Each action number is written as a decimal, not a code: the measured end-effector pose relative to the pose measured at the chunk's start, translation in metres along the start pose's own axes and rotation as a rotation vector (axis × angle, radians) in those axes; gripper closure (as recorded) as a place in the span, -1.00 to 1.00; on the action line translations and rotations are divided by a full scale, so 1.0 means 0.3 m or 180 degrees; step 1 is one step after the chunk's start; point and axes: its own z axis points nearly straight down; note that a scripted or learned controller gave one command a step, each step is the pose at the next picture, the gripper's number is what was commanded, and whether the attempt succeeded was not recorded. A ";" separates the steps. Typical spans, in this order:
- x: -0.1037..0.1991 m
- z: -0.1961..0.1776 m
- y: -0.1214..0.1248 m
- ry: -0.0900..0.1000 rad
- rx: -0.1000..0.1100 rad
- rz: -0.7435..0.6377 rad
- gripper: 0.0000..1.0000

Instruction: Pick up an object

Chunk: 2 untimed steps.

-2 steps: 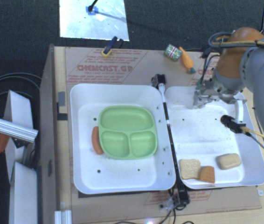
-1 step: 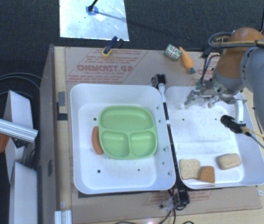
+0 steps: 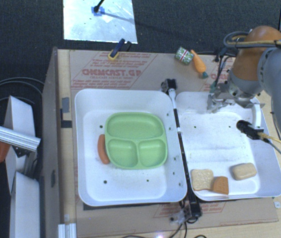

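Camera view: the gripper (image 3: 219, 103) is positioned over the far end of the right bin (image 3: 220, 145), close to that bin's rear wall. Nothing is visible in its grasp, and it cannot be told from this angle whether it stands apart or together. Three items lie well apart from the gripper, at the opposite, near end of the same bin: a pale bread slice (image 3: 202, 178), a brown toast piece (image 3: 220, 185) touching the slice's right side, and a beige bun (image 3: 243, 171) further right. To the left of the gripper, across the divider, the left bin (image 3: 88, 182) holds a green divided plate (image 3: 135, 140), with an orange sausage (image 3: 102, 148) just beside the plate's left edge. Beyond the gripper, outside both bins, a toy carrot (image 3: 199, 63) and a small green can (image 3: 184, 55) lie close together on the cardboard sheet (image 3: 115, 68).
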 end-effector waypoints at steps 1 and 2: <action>0.000 0.000 0.000 -0.0001 0.0001 -0.0001 -1.00; 0.000 -0.037 0.004 -0.0001 -0.0011 -0.0006 1.00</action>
